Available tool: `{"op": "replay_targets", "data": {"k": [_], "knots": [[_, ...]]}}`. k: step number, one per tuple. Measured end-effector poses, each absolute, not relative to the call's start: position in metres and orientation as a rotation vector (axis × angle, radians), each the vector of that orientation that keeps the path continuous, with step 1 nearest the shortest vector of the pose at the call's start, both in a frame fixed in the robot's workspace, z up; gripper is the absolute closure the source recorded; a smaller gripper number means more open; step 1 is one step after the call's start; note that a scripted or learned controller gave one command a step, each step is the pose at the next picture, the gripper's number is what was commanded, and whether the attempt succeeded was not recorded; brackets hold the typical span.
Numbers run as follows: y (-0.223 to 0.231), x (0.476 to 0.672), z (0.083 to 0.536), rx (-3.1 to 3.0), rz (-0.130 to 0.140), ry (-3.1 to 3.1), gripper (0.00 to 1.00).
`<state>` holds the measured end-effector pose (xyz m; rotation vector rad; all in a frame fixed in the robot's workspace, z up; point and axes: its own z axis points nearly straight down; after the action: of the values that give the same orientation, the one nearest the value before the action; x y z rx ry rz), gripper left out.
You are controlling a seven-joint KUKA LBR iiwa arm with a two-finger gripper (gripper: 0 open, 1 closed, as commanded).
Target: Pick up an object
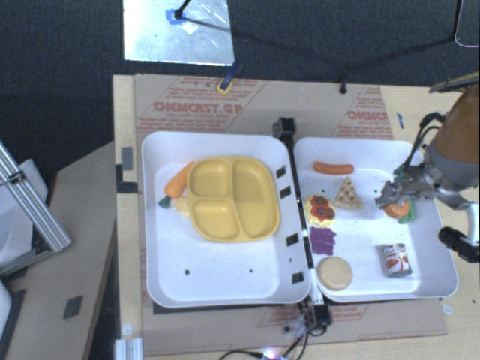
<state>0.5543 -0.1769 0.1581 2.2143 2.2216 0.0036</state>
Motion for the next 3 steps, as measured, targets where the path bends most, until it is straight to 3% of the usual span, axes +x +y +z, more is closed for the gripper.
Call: {"op": "replay_targets", "data": {"k": [2, 3], "knots": [[-0.174, 0.553, 0.226, 2.214, 0.003, 2.223, 1.0], [-0.133, 0.583, 0.216, 2.211, 0.004, 2.227, 1.0]]}}
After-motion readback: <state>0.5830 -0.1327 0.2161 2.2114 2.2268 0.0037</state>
